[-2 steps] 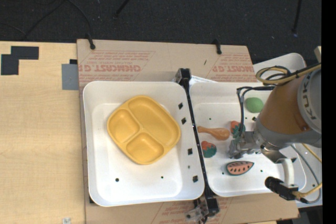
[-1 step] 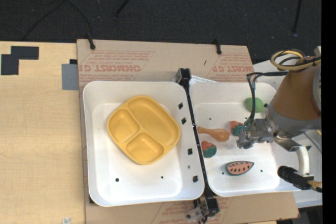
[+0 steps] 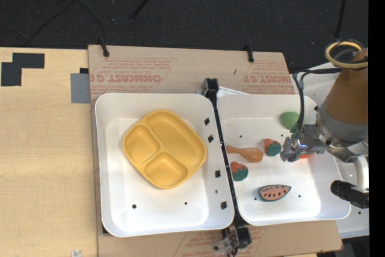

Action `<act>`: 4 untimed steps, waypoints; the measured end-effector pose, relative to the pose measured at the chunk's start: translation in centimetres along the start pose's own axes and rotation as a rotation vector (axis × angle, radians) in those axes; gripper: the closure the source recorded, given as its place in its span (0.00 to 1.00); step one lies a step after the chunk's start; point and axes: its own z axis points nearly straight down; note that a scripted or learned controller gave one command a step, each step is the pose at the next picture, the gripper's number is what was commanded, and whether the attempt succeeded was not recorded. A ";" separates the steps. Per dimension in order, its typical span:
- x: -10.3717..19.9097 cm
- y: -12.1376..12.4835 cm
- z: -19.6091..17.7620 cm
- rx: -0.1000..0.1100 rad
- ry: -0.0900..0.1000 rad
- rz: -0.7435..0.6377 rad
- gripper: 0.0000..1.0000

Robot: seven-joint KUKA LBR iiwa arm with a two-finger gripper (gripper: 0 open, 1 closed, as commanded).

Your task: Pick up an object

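The right bin (image 3: 313, 201) holds several small toys. A watermelon slice (image 3: 275, 192) lies near its front. An orange spoon-like piece (image 3: 245, 153) lies left of centre, with a round red and teal piece (image 3: 239, 172) just below it. Another red and teal piece (image 3: 272, 147) sits mid-bin, and a green lump (image 3: 290, 119) lies toward the back. My gripper (image 3: 292, 150) is low in the bin, right beside the mid-bin piece, with something orange-red (image 3: 304, 155) at its right side. Its tips are too dark and small to read.
In the left bin (image 3: 114, 201) lies a yellow divided plate (image 3: 163, 147), tilted. A black divider (image 3: 218, 147) separates the bins. Brown cardboard (image 3: 180, 72) sits under both. The arm's bulk (image 3: 349, 105) covers the right bin's right edge.
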 end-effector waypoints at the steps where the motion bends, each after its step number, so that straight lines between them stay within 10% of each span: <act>1: 4.1 1.9 0.2 0.005 0.002 -0.003 1.00; 4: 19.2 6.4 -0.1 0.005 0.002 -0.004 1.00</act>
